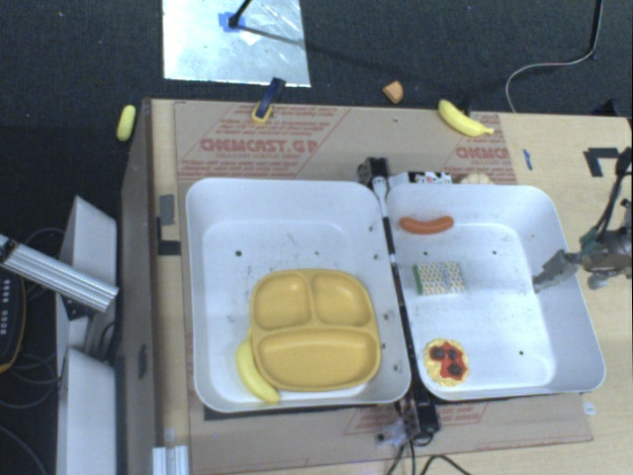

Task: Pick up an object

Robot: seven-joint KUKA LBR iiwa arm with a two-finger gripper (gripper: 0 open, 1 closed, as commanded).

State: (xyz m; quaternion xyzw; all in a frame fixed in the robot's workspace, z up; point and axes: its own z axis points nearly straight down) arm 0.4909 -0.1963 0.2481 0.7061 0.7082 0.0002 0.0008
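Even overhead light, soft focus, glare on foil sheet [237, 26]

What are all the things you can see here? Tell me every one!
Bins: two, white, side by side on the bench.
Tray: one, yellow, three sections, left bin.
Bananas: two, yellow; one beside the tray in the left bin, one on the bench behind the right bin.
Hot dog: one, orange-red, back of right bin.
Sponge: one, green-white, middle of right bin.
Pizza: one, yellow with red spots, front of right bin.
Orange bit: one, floor behind the bench.
Yellow piece: one, off the bench's back left corner.
Gripper: one, grey, right bin's right wall.
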